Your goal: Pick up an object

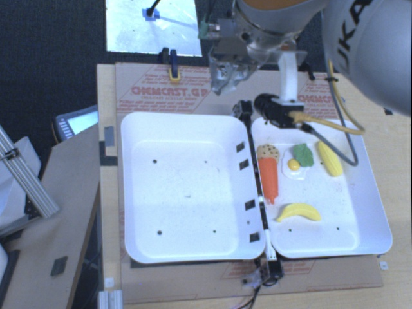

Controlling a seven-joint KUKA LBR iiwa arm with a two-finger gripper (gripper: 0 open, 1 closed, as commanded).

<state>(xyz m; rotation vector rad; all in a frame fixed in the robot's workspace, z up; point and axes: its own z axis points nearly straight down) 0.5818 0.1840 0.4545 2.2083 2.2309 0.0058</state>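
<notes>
The toys crowd the far half of the right bin (360, 237): a carrot (269, 179) touching a cookie (268, 151), an egg (294, 167) against a green leaf (302, 154), corn (330, 159), and a banana (298, 212) nearer the front. A descent among the carrot, cookie and egg could likely nudge a neighbour or close on two things; the banana lies more apart. The hand (226, 76) hangs high over the bench behind the bins, touching nothing; I cannot tell how it is set
</notes>
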